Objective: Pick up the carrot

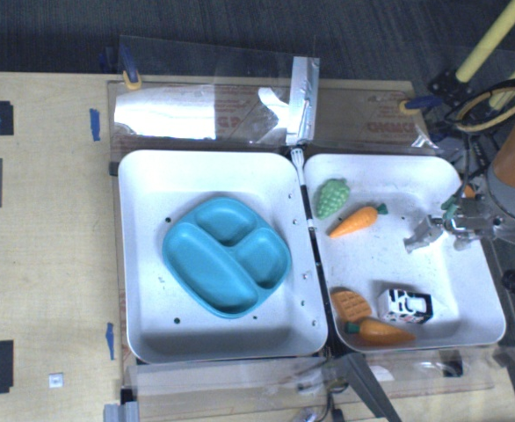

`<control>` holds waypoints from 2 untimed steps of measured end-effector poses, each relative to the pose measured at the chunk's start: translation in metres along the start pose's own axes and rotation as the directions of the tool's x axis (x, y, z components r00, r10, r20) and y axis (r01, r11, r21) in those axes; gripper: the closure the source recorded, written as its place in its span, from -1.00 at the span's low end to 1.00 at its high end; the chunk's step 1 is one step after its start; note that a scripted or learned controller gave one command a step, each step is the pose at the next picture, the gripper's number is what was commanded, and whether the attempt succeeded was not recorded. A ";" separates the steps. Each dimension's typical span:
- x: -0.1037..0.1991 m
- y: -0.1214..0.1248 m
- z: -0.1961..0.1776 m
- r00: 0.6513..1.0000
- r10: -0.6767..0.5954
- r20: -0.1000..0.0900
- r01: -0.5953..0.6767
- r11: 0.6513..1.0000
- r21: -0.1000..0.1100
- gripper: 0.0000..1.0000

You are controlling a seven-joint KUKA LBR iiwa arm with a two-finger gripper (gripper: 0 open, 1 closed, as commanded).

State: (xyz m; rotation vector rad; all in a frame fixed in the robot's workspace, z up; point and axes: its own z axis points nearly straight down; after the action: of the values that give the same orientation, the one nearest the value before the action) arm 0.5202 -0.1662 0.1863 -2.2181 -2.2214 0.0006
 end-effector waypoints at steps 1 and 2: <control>0.090 0.044 0.002 0.975 0.221 0.000 -0.221 0.975 -0.003 -1.00; 0.066 0.090 0.093 0.956 0.292 0.002 -0.292 0.956 -0.002 -1.00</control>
State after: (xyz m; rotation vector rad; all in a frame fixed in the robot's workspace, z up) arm 0.6099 -0.1004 0.0927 -2.5240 -1.8713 0.0026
